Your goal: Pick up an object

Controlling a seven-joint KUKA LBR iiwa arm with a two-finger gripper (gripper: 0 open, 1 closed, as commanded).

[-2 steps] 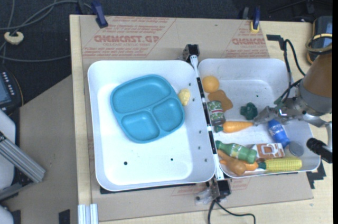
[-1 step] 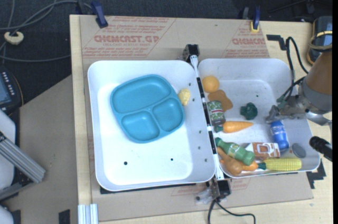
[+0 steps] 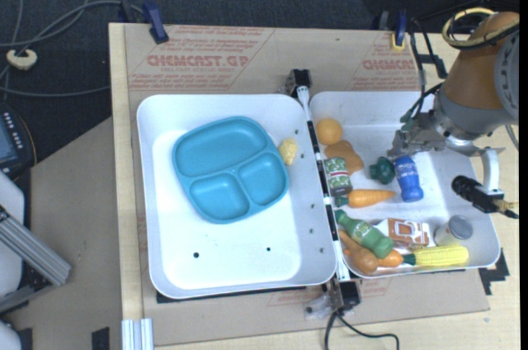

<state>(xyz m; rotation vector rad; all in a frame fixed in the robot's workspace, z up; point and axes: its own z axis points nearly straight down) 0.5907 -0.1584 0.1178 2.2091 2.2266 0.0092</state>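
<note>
We judge the blue can (image 3: 408, 178), right of centre, light, rigid, slick; grip its sides. Whether the tool (image 3: 410, 144) is parted, we cannot tell.

A tray (image 3: 227, 167) lies in the left bin (image 3: 165, 241); at its 3 o'clock, a cluster of toys fills the right bin (image 3: 478, 245).

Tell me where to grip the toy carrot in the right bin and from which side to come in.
Take the toy carrot across its thicker left half, coming straight down from above. It lies flat, long axis running left to right, tapering toward the right tip, so the jaws should close across its width. There looks to be bare bin floor below it; the blue bottle sits close above its right end, so stay left.
</note>
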